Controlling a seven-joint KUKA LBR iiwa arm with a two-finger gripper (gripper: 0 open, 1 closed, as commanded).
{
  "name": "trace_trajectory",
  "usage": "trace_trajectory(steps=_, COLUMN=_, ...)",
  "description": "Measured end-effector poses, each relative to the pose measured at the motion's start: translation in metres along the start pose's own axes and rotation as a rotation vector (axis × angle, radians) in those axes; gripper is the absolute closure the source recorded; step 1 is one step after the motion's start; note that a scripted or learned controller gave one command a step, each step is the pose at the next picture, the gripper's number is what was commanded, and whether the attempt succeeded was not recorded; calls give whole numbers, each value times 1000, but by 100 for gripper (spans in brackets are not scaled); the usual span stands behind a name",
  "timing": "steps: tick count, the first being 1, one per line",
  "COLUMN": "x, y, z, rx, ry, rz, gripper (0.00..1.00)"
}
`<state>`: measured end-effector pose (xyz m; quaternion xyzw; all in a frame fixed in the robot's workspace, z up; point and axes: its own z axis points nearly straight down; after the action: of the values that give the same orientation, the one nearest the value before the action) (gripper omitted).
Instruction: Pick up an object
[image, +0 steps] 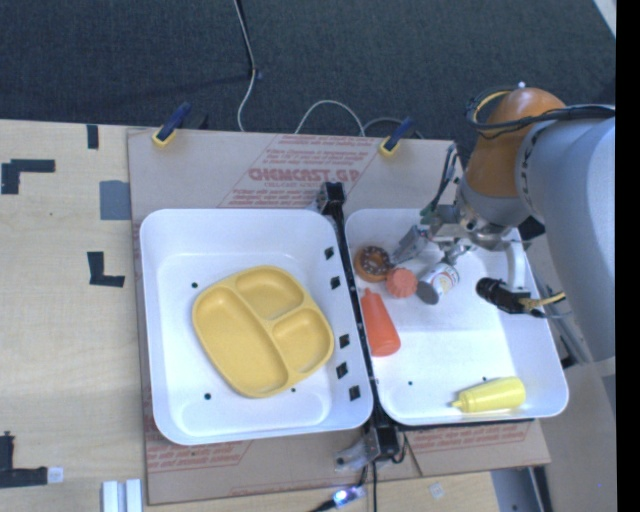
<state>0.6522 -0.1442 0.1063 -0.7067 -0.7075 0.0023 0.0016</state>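
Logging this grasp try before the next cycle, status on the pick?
End effector low in the right bin, beside the small red-orange piece. Nothing seen gripped. Doughnut and orange carrot-like piece crowd close by.

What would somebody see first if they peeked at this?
Probably the big yellow divided plate lying in the left bin. Next, the grey and orange arm leaning over the right bin, its tool down near a small orange-red ball, a carrot and a donut.

2 clamps, yellow-handled (171, 124) and blue-handled (396, 133), on a cardboard sheet (290, 170) over the wooden bench (60, 330).
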Motion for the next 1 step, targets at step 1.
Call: trace_trajectory(steps=1, x=0, y=4, z=15, rx=-13, ry=1, rz=-1, gripper=0)
